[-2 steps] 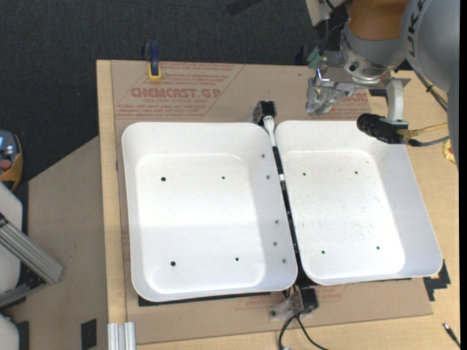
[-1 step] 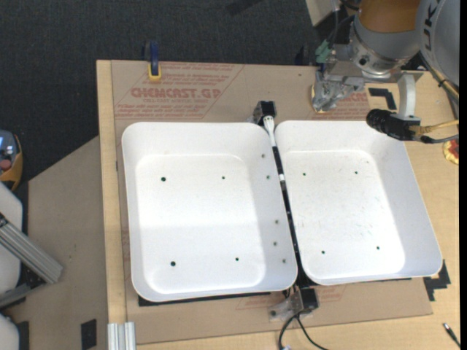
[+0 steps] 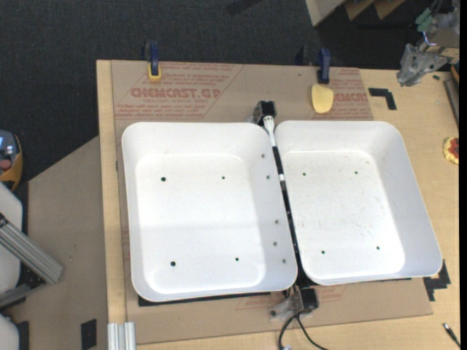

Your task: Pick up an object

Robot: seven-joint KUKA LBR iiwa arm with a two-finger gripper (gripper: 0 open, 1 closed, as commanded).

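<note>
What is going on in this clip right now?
Nothing is being handled at this moment. The two shallow white bins, left and right, sit side by side on the brown cardboard-covered bench. A small yellow object lies on the cardboard just behind the right bin. The robot's hand is up at the far right corner, away from both bins.

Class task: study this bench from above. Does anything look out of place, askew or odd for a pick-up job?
One thing stands out: the small pale yellow rounded object lies on the brown cardboard sheet behind the right white plastic bin, just beyond its far rim, not inside it. The hand is at the top right corner, off the bins.
</note>
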